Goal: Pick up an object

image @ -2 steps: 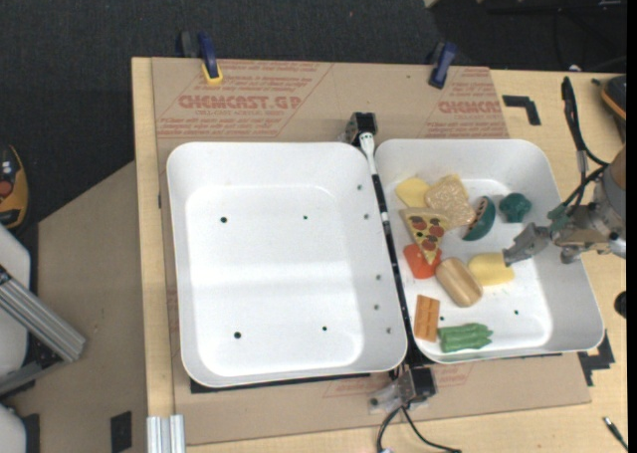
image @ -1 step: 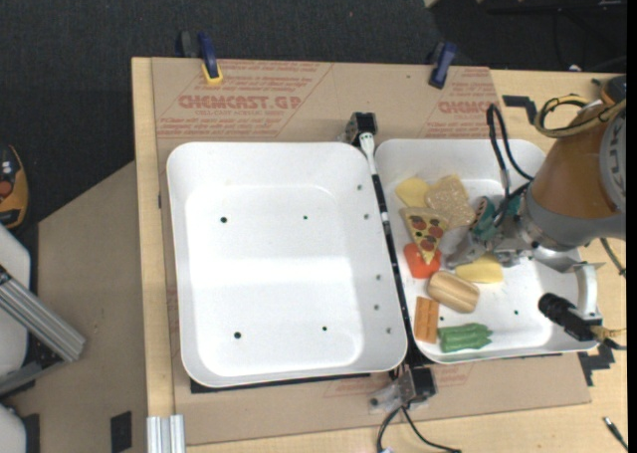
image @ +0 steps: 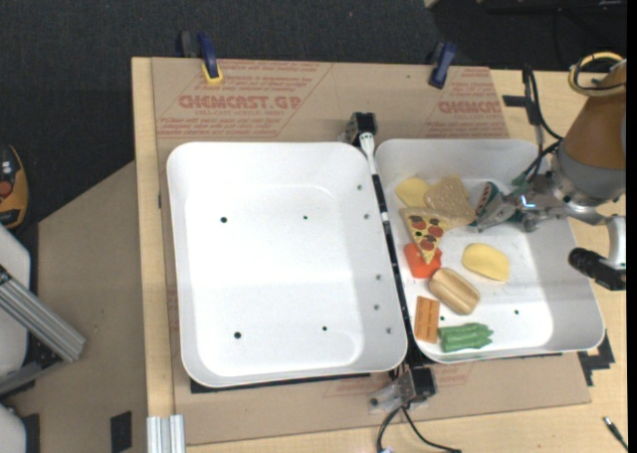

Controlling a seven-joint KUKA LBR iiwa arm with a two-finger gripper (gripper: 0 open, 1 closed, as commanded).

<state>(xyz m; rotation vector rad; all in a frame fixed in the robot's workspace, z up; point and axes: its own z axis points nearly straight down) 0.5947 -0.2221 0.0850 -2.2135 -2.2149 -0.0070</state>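
Toy food pieces crowd the left half of the right-hand shallow white bin [image: 557,332]: a tan round cracker-like piece [image: 450,199], a pale yellow wedge [image: 413,190], a pizza slice [image: 426,230], a yellow lemon-shaped piece [image: 487,262], a brown hot-dog bun [image: 454,289] and a green pickle [image: 465,337]. We see the two-finger gripper [image: 495,208] low in this bin, just right of the cracker, but we cannot tell how it is set or whether it grips anything. We judge that, with pieces lying so close together, a closing grasp could nudge neighbours aside or slip off the flat cracker and come up with nothing.
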